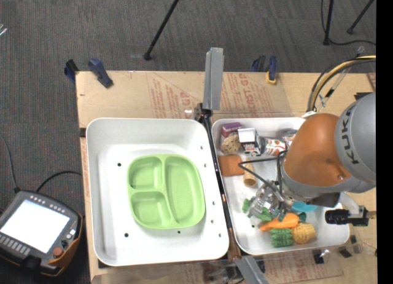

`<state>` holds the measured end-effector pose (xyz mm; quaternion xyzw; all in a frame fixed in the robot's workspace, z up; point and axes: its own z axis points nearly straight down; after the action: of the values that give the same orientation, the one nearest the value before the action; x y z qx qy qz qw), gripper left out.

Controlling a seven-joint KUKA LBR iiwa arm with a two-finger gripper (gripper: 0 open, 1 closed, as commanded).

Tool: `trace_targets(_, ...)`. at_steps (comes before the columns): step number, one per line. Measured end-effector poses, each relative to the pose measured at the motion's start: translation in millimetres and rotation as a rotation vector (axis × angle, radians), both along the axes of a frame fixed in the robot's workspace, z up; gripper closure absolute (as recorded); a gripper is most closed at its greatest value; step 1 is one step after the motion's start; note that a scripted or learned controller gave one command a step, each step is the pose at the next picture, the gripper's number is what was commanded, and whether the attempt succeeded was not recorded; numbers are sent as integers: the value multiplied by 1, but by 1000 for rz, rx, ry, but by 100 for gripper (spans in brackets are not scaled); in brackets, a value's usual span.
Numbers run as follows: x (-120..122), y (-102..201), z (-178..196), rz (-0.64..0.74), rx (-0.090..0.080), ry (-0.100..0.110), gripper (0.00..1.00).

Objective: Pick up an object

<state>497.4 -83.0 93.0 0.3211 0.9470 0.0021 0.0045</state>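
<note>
Two white bins sit side by side on the bench, and the sorting between them looks deliberate: the left bin (104,153) holds just a green plate (166,190) lying flat in its middle, while the right bin (344,230) is crowded with small toys, so the pick must come from there. The arm (319,153) leans over that bin from the right with the gripper (268,200) low among the clutter, just above a green piece (250,206) and beside a carrot (281,221). Whether it grips anything I cannot tell; the metal parts blur into the toys. A corn cob (304,233) lies near the front wall, a small box (247,136) and a cork (249,180) farther back. I judge the grasp under way, nothing lifted yet.
</note>
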Motion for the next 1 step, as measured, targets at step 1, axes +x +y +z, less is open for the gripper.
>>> trace_targets(1, 6, 0, 0, -301, 3, -2, 100)
